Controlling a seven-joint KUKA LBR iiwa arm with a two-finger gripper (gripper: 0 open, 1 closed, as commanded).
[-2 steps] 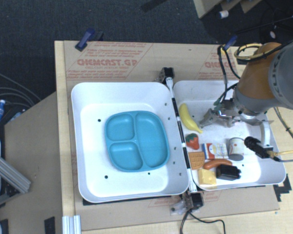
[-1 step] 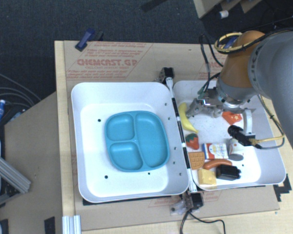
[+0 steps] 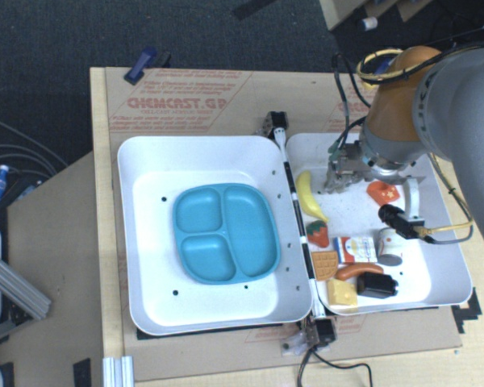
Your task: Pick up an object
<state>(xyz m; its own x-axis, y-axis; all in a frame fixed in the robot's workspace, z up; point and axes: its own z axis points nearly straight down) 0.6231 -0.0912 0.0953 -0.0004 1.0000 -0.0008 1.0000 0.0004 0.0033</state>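
Observation:
My gripper (image 3: 340,177) reaches down into the far part of the right bin (image 3: 444,276), just right of a yellow banana (image 3: 308,197) lying along the bin's left wall. An orange-red piece (image 3: 382,191) lies just right of the gripper. Nearer the front lie a small red fruit (image 3: 318,234), a cracker-like square (image 3: 323,265), a red and white packet (image 3: 356,250), a small grey can (image 3: 389,247), a sausage (image 3: 357,271), a yellow block (image 3: 343,293) and a black item (image 3: 377,287). Nothing shows between the fingers.
The left bin (image 3: 141,240) holds a blue sectioned plate (image 3: 224,232). The grey arm with its orange band (image 3: 399,103) covers the far right of the right bin. A black clip (image 3: 276,122) sits where the bins meet at the back. Cardboard (image 3: 177,99) lies under both bins.

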